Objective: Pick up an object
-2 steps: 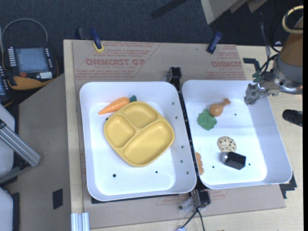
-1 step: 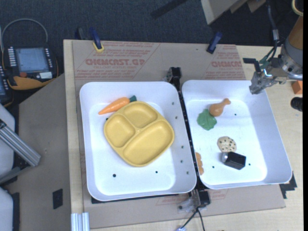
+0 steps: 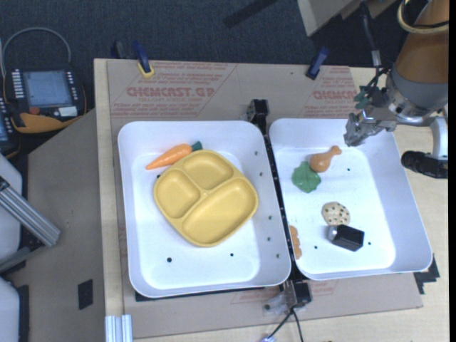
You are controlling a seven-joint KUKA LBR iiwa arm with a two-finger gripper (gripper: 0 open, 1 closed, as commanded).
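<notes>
yellow plate (image 3: 206, 206), carrot (image 3: 169, 156), left bin (image 3: 135, 212)

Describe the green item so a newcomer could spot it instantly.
Look at the right-hand white bin. In its upper left part lies the green broccoli piece, touching the tan drumstick. It is the one green lumpy thing there; the cookie and black block lie below.

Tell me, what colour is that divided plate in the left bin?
Yellow; the divided plate shows plainly in the camera view.

You are in a robotics lab. See the grey teach pendant (image 3: 44, 95) and the brown clamped board (image 3: 228, 91).
</notes>
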